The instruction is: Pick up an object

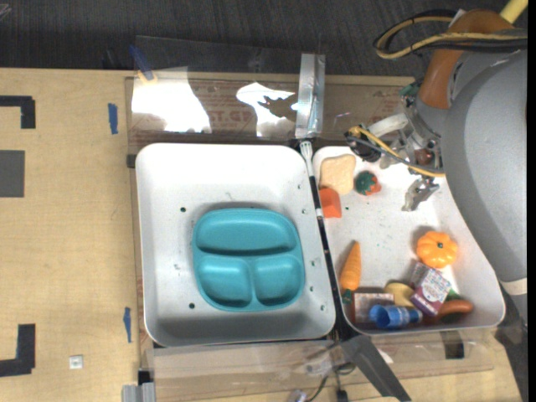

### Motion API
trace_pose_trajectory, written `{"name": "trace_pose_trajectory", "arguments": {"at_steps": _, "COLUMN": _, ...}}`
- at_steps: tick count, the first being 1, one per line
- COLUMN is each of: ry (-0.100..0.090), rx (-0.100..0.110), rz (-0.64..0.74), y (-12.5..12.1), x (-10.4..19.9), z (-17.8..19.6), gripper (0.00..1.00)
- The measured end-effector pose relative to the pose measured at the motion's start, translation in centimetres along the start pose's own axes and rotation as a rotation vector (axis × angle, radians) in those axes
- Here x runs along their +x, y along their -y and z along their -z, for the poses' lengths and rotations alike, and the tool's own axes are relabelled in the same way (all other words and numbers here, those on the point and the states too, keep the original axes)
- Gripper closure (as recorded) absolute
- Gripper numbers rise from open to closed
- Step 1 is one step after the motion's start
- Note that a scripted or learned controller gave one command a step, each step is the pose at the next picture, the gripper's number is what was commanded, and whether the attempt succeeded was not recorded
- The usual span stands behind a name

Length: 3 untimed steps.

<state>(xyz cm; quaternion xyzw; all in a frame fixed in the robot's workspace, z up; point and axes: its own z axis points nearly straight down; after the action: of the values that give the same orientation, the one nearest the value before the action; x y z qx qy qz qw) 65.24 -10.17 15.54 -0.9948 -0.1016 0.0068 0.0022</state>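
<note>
— Two bins sit side by side on the counter [59, 224] in the camera view, and only the right bin [394, 224] gives you anything to pick. The left bin [167, 182] carries a teal divided tray [248, 256].

— Where is the hand?

— Your hand [416, 193] hangs at the upper part of the right bin, beneath the grey arm [490, 157]. It is small and cluttered by cables here, so I cannot tell whether it is released or clenched. Nothing shows in its grip.

— What should I go for?

— Nearest you are a green-and-red ball [366, 182] and a pale bread-like piece [337, 172], both just to the left of the hand. The ball stands apart from its neighbours, which I judge makes it the cleaner target. An orange block [329, 202] presses close to the bin wall; I'd leave it.

— And the rest?

— A small pumpkin [437, 249] sits alone mid-bin, also a fair choice. A carrot [351, 265] lies tilted near the left wall. Along the near edge a blue bottle [394, 315] and several packets are crowded and touching; a grasp there would likely nudge neighbours. Come straight down over a lone object, centred, before closing.
</note>
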Motion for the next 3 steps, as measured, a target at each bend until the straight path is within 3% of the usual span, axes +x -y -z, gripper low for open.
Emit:
{"name": "trace_pose_trajectory", "arguments": {"at_steps": 1, "ry": -0.008, "rx": -0.005, "rz": -0.007, "y": -6.5, "x": -0.8, "z": -2.0, "gripper": 0.00}}
{"name": "trace_pose_trajectory", "arguments": {"at_steps": 2, "ry": -0.012, "rx": -0.004, "rz": -0.003, "y": -6.3, "x": -0.6, "z": -1.8, "gripper": 0.00}}
{"name": "trace_pose_trajectory", "arguments": {"at_steps": 3, "ry": -0.013, "rx": -0.007, "rz": -0.005, "y": -10.6, "x": -1.7, "z": -0.9, "gripper": 0.00}}
